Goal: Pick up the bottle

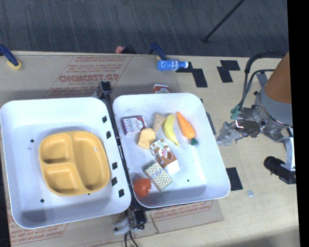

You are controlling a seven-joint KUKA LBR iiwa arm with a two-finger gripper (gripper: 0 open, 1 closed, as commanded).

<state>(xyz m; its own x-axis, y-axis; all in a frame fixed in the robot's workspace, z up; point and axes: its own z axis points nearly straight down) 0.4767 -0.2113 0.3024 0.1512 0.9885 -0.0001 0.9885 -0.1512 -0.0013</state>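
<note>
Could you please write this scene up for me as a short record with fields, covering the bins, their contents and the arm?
left bin: holds a yellow divided plate
right bin: banana, carrot, tomato, cracker, several small cartons
bottle: blue, lying on the bench beyond the right bin, outside both bins
gripper: right of the right bin, outside it, holding nothing visible
task status: bottle not yet picked up
</note>
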